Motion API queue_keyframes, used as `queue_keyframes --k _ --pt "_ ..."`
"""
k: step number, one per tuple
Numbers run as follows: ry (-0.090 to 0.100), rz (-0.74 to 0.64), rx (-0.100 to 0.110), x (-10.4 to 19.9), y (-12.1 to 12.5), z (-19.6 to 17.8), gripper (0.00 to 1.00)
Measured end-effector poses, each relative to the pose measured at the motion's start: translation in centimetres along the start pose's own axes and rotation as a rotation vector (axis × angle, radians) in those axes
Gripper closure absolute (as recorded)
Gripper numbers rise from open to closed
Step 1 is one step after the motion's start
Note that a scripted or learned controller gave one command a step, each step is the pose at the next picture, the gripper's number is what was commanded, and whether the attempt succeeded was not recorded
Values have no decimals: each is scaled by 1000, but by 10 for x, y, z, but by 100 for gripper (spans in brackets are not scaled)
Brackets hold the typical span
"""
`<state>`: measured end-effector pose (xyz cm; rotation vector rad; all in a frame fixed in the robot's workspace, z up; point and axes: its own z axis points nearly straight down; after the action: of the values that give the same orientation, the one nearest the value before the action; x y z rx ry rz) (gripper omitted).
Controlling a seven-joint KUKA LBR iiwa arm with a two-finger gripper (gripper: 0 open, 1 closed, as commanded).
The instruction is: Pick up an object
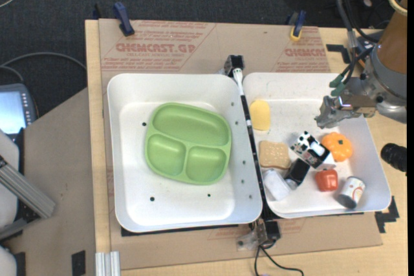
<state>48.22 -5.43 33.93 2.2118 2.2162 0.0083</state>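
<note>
Two bins: side by side on the surface (194, 42), their inner rims touching, so a thing can go from one to the other.
Left bin (123, 139): holds a green divided plate (187, 142), lying flat near its middle.
Right bin (284, 90): holds the loose pickable things, crowded toward its near right half.
Yellow block (260, 114): stands apart near the bin's left wall, the easiest to reach, I judge.
Cracker (273, 154): flat, just beside the left wall.
Cluster: a black-and-white toy (309, 147), an orange ball (339, 146), a red cup (326, 180), a small can (350, 192) and a white piece (277, 187), lying close or touching, which makes a clean grasp harder.
End effector (335, 112): hangs over the right bin's far right part, above and just behind the orange ball; nothing shows between its fingers; whether it is open or closed I cannot tell.
Stage: the approach, by my reading; no thing lifted yet.
Risk: a descent here may nudge the ball into its neighbours.
</note>
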Motion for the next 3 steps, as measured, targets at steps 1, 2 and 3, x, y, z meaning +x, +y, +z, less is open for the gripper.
queue_keyframes --k 1,2,3 --pt "-1 -1 -3 0 1 -10 100" --pt "-2 -1 -6 0 2 -21 100" --pt "-3 -2 -9 0 2 -31 100"
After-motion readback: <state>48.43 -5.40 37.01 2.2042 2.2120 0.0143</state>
